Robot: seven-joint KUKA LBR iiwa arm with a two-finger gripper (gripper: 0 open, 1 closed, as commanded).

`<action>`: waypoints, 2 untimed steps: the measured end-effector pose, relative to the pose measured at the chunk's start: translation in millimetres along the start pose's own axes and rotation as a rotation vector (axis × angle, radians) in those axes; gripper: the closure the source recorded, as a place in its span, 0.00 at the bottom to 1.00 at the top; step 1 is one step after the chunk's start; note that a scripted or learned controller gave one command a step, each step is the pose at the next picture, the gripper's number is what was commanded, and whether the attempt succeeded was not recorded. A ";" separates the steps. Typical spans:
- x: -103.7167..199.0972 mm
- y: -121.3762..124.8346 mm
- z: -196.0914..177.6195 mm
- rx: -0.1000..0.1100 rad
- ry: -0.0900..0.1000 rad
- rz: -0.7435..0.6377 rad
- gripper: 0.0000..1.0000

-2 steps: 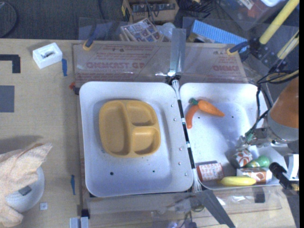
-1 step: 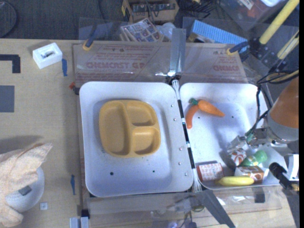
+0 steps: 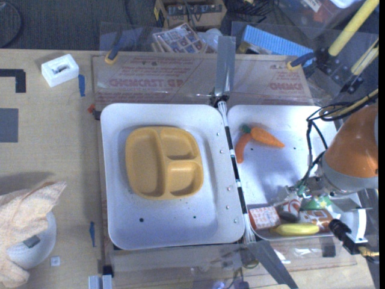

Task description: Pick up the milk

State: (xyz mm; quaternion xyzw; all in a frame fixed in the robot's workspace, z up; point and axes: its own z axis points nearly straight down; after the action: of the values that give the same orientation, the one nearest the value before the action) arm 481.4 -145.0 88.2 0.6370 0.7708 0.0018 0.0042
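**Inspector:** Begin at the left; what lies on the bench (image 3: pixel 48 155)?

**Assistant:** A small white box (image 3: pixel 59 70) near the far edge; a crumpled pale cloth (image 3: pixel 27 206) at the near left corner; both well apart from the bins.

**Inspector:** The left bin (image 3: pixel 114 161)?

**Assistant:** It holds a yellow divided plate (image 3: pixel 162 161), lying flat near its middle.

**Inspector:** And the right bin (image 3: pixel 271 173)?

**Assistant:** Two orange carrots (image 3: pixel 264 137) lie at its far left, touching at one end; the milk carton (image 3: pixel 263 217), small with a red and white face, lies at the near edge, just right of the wall between the bins; a banana (image 3: pixel 295 229) lies just beside it, along the near rim; further small items are crowded against these, too jumbled to name.

**Inspector:** State of the claw?

**Assistant:** The gripper (image 3: pixel 304 192) hangs low over that near cluster, just right of the milk carton and above the banana; how wide it stands I cannot tell, since the wrist and cables hide it; whether it touches anything is unclear; the carton rests in the bin, apart from the claw; the arm (image 3: pixel 358 146), orange-banded, enters from the right.

**Inspector:** The room behind?

**Assistant:** Clear printed panels (image 3: pixel 156 80) stand at the far side of the bins; beyond them, dark floor and cluttered equipment.
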 end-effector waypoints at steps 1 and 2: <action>44.2 9.4 -0.6 -0.001 0.001 -0.042 0.00; 1.1 -1.3 -28.6 0.004 0.002 -0.196 0.00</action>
State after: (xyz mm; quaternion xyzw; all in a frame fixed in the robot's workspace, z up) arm 479.7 -144.1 116.8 0.5586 0.8294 0.0003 0.0022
